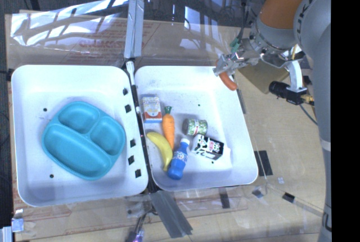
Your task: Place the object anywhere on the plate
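The blue plate (84,139) is seen in the left bin (28,179), well apart from the tool (227,73), poised over the right bin's far right rim. An orange sausage-like object (229,82) is clamped between the narrowed fingers, its long axis slanted; the plate lies far leftward.

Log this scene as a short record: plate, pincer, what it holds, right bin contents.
plate: blue, three compartments, lying in the left bin
pincer: over the right bin's far right corner
held: small orange-red object between its fingers; kind unclear
right bin: carton, carrot, banana, blue bottle, can, black-and-white box
task state: nothing on the plate yet
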Action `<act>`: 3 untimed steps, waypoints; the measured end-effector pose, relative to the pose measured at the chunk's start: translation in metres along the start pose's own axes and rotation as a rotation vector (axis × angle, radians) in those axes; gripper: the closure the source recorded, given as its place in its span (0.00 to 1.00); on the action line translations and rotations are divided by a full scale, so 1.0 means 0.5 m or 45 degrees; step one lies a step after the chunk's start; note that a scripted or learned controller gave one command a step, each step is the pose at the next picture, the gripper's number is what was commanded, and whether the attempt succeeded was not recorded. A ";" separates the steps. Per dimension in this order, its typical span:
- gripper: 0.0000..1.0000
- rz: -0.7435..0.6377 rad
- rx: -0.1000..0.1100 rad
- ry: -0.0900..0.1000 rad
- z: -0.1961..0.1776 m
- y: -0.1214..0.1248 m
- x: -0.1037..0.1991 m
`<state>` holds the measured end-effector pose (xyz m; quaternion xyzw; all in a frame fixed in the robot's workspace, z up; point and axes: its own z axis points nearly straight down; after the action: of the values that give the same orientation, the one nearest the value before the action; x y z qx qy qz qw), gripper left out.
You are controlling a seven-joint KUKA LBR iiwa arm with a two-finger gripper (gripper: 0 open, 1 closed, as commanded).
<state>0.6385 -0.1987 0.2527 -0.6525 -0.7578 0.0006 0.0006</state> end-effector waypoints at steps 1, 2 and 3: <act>1.00 -0.400 0.003 0.002 0.138 -0.036 0.120; 1.00 -0.829 0.002 0.001 0.122 -0.059 0.245; 1.00 -0.996 0.001 0.000 0.060 -0.090 0.422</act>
<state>0.5626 0.0033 0.2230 -0.3142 -0.9493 0.0006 0.0012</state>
